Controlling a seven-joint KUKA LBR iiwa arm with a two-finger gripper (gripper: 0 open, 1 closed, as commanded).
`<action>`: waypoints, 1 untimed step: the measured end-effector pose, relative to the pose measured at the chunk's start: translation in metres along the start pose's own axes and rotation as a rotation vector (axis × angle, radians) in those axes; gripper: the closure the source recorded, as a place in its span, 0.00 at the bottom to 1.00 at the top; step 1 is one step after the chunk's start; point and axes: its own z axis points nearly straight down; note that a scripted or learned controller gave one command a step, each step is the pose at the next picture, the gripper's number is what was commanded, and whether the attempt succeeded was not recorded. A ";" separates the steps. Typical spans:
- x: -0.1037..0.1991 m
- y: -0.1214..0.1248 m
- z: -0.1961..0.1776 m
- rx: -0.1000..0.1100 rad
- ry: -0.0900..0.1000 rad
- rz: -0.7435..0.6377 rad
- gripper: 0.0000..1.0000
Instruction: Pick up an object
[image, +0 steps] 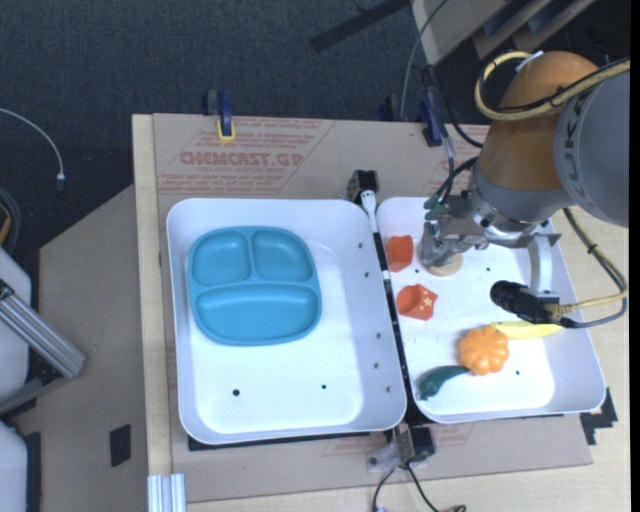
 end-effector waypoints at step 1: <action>0.051 -0.002 -0.013 -0.003 0.000 0.000 1.00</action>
